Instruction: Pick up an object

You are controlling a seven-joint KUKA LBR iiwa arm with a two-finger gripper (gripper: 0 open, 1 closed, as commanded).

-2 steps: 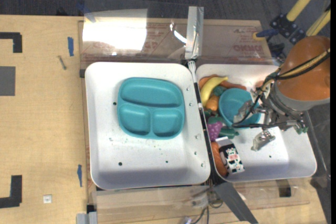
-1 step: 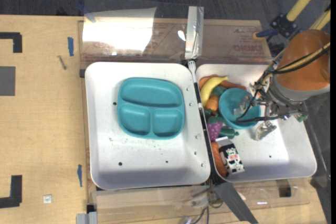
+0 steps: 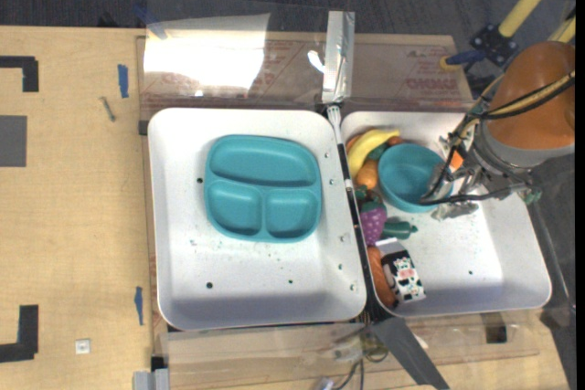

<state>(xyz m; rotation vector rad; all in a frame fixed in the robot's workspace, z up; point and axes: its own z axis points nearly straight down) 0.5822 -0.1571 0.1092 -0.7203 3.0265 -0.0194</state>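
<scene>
A teal bowl (image 3: 409,177) sits in the right bin (image 3: 494,269), near that bin's far left corner, and serves here as the landmark. The gripper (image 3: 450,187) is at the bowl's right rim, with dark cables and metal parts crowding it; whether the fingers are apart or closed, or have hold of anything, cannot be told from this angle. Just left of the bowl lies a yellow banana (image 3: 368,146), with an orange fruit (image 3: 366,176) touching the bowl's left side. Below the bowl is a purple bunch of grapes (image 3: 372,221), a small green piece (image 3: 399,227) beside it, and further toward the near edge a white toy car (image 3: 403,274) next to an orange carrot-like piece (image 3: 378,280). Left of the bowl, across the bin walls, the left bin (image 3: 183,279) carries a teal divided plate (image 3: 263,187). Both bins rest on the table (image 3: 64,224).
</scene>
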